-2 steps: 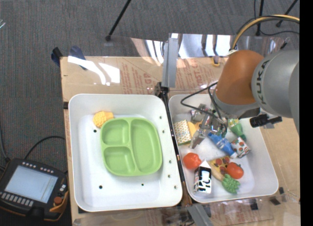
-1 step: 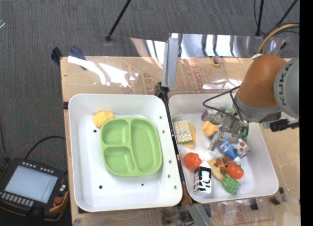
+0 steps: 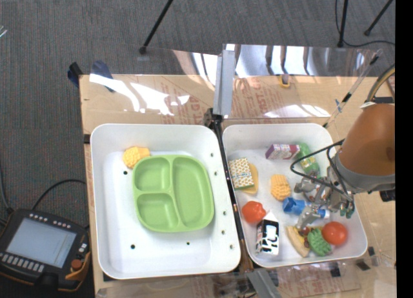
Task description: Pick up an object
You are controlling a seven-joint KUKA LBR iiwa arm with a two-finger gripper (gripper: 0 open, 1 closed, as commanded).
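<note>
The right bin (image 3: pixel 258 137) holds several toy foods. My gripper (image 3: pixel 312 213) hangs low over its right half, under the orange band of the arm (image 3: pixel 371 139). A small blue object (image 3: pixel 293 206) lies just left of the gripper, touching or nearly touching it. Below the gripper lie a green leafy piece (image 3: pixel 318 242), a red ball (image 3: pixel 334 233) and a yellow wedge (image 3: pixel 297 240). I see nothing clearly held by the gripper.
The right bin also holds a red tomato (image 3: pixel 253 211), a black-and-white carton (image 3: pixel 268 236), a yellow ridged piece (image 3: pixel 280 187), a checkered sandwich (image 3: pixel 242 174) and a purple box (image 3: pixel 282 152). In the left bin (image 3: pixel 110 226) lie a green divided plate (image 3: pixel 173 192) and a yellow piece (image 3: pixel 135 156).
</note>
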